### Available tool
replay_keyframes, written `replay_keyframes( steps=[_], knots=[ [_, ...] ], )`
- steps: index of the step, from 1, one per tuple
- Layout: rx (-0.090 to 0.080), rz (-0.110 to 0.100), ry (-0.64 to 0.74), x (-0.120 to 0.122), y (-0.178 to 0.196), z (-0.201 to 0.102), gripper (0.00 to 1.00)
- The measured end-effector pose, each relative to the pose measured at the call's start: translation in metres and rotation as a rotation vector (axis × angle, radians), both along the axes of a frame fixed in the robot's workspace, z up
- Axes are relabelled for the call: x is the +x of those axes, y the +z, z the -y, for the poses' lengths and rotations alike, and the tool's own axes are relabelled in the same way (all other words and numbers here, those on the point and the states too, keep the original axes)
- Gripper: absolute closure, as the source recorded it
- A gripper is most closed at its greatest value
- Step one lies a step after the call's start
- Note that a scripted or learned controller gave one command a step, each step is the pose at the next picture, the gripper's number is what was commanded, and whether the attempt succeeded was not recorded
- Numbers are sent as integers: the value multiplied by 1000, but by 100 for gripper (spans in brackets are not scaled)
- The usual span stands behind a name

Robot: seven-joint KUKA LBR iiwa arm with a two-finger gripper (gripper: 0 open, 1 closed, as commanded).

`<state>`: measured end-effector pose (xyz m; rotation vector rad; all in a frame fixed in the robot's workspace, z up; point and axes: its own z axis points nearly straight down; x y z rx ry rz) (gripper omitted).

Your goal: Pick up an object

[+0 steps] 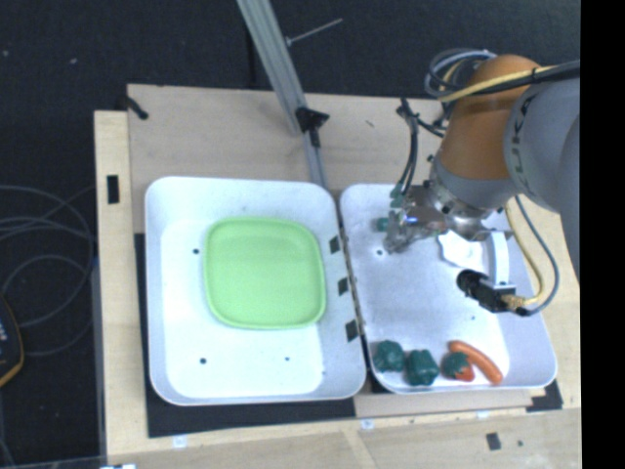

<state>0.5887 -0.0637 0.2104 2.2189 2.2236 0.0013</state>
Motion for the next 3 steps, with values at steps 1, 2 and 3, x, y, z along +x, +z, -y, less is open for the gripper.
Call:
replay_keyframes(
  steps=[1, 2, 3],
  knots=[
    [1, 1, 2, -15, 19, -51, 100],
    [1, 1, 2, -35, 34, -99, 100],
    [1, 0, 3, -55, 41, -152, 100]
  ],
)
